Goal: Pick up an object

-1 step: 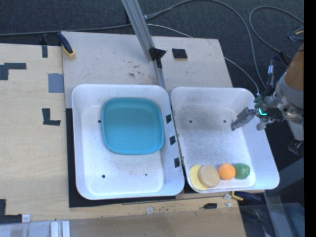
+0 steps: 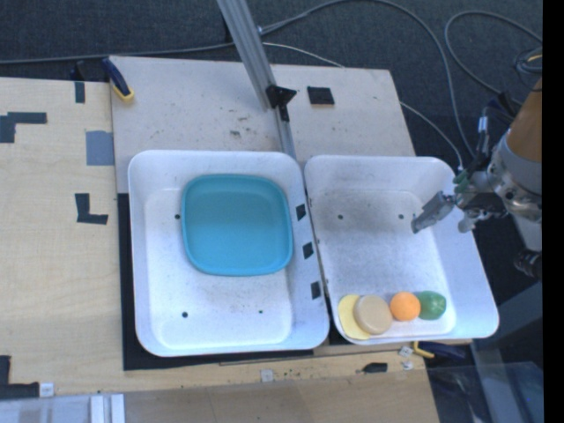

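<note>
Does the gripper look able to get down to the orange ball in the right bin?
Probably yes. The gripper hangs over the right bin's far edge, and nothing covers the orange ball. But a tan disc and green ball flank it closely, leaving tight room.

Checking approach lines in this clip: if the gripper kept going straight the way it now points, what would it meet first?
The gripper points left and downward over the right bin. Going straight on, it would probably meet that bin's bare speckled floor first. The orange ball and its neighbours lie off that line, at the near wall. Depth is unclear from this slant.
</note>
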You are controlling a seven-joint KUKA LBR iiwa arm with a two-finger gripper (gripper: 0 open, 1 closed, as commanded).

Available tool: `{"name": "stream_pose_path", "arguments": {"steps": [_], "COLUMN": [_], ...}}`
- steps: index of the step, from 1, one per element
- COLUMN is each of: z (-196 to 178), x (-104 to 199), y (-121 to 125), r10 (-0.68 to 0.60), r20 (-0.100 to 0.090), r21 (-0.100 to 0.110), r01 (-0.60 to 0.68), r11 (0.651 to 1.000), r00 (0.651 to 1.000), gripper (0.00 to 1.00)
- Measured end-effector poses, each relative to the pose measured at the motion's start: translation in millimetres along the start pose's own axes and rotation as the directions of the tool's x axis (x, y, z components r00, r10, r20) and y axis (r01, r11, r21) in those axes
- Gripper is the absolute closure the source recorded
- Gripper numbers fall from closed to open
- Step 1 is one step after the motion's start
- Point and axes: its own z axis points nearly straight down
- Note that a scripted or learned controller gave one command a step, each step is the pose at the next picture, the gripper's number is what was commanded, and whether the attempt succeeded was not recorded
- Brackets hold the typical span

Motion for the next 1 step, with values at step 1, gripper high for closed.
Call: {"name": "stream_pose_path", "arguments": {"steps": [1], "z": [49.6], "x": [5.2], "y": [7.8], "r10": [-0.001], "r20": [-0.001], "r21": [0.004], "r01": [0.001], "r11": [1.000], "r00": [1.000], "gripper": [0.00]}}
